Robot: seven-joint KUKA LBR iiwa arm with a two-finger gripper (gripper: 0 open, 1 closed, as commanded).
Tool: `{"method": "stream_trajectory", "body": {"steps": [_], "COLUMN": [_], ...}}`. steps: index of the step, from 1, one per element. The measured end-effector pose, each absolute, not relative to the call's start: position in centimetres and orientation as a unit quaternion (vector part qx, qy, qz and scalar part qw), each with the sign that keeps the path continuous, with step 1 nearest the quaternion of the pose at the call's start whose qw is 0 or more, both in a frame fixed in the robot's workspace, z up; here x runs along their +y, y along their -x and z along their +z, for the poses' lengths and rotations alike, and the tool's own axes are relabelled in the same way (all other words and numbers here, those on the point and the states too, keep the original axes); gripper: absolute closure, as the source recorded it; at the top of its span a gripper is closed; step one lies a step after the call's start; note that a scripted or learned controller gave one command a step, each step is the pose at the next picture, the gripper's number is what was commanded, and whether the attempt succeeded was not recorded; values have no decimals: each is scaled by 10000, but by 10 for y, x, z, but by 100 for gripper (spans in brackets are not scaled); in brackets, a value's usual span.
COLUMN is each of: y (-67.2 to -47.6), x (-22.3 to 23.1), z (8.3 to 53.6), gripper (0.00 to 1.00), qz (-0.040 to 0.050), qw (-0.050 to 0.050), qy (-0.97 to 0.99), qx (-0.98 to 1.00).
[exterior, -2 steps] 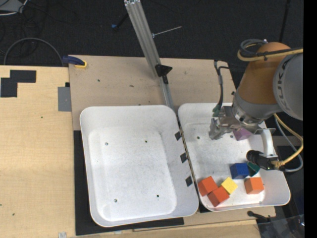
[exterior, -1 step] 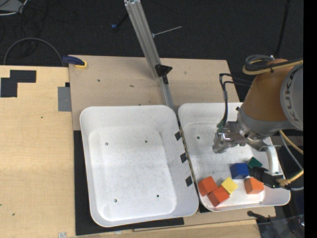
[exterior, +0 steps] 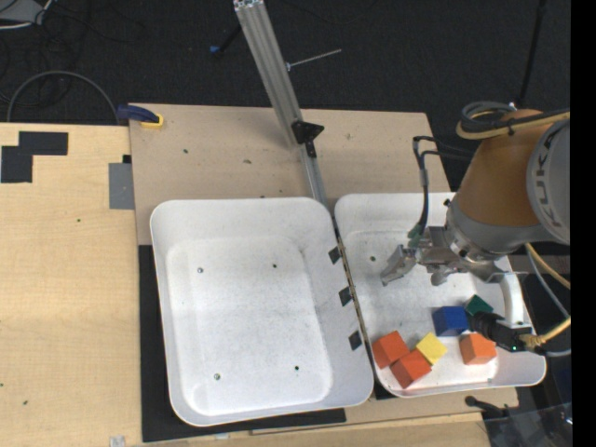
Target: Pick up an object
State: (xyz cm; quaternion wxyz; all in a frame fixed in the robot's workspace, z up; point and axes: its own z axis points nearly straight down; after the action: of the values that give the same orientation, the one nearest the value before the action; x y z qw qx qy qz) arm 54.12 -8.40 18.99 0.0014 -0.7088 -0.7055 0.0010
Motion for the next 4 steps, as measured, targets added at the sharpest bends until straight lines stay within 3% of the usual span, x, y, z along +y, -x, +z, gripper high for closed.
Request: {"method": "stream_trajectory", "body": {"steps": [1, 2, 3, 4], "y": [-541, -557, -637, -620], "x": [-84, -93, 29, 18], "z": [190, 219, 189, 190], "gripper": [0, 0, 0, 0], "qz": [8, 0, -7, 21], "qw": [12, -3, 16, 14], "qy": [7097, 7065, 7043, 7072], "qx": [-7045, -7077, -7099, -7070]}}
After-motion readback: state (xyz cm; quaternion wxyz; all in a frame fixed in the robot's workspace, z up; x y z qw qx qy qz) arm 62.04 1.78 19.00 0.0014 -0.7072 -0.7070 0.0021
